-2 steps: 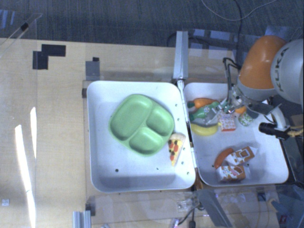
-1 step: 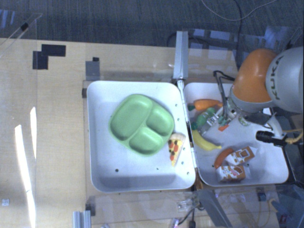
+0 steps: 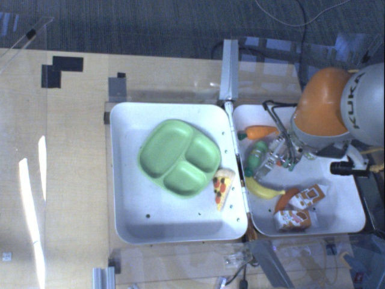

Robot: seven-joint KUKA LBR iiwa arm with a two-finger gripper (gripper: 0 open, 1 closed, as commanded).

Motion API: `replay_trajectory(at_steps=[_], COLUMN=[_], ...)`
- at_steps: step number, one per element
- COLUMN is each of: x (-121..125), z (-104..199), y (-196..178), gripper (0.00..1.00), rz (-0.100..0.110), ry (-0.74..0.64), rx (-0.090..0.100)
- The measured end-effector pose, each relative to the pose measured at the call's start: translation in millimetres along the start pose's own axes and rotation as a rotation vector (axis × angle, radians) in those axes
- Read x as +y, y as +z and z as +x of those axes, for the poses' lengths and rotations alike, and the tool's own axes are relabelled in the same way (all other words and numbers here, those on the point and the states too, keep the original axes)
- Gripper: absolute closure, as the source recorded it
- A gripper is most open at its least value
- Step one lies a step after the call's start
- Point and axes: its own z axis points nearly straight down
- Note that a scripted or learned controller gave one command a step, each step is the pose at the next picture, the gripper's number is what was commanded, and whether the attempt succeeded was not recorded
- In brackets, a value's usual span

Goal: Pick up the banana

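The yellow banana (image 3: 263,189) lies in the right bin (image 3: 349,218), near its left wall, curved and flat on the floor. My gripper (image 3: 269,162) hangs low just above and slightly behind the banana, reaching in from the right under the orange band of the arm (image 3: 322,104). Its metal fingers point down-left toward the banana and the green bottle (image 3: 255,155). Nothing shows between the fingers.
A carrot (image 3: 260,132) lies at the back of the right bin, and a second orange carrot (image 3: 285,198) and a snack packet (image 3: 298,212) sit right of the banana. The left bin (image 3: 129,221) holds a green divided plate (image 3: 180,156) and a pizza slice toy (image 3: 222,187).
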Motion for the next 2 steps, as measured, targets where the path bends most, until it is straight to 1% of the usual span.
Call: replay_trajectory(at_steps=[1,2], x=[-15.8,33.5], z=[21.0,-47.2], y=[-1.5,2.4], gripper=[0.0,0.0], rz=[0.001,0.008], ry=[0.344,0.518], rx=[-0.006,0.004])
